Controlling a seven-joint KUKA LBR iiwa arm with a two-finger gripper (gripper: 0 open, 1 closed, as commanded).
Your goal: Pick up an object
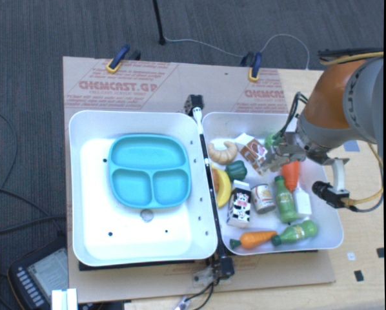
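My gripper (275,152) is low in the right bin (332,234), near its upper middle. It hovers over or touches a brown snack box (252,152) and sits just left of an orange carrot (292,173). Around it lie a croissant (223,151), a green pepper (236,170), a banana (223,186), a milk carton (241,205), a small can (264,198) and an upright green bottle (284,200). The wrist hides whatever lies under it.
A second carrot (257,239) and a lying green bottle (296,232) rest at the right bin's front. The left bin (93,237) holds a blue divided plate (149,171). A ridge (204,173) separates the bins. Clamps (119,57) hold the board's far edge.
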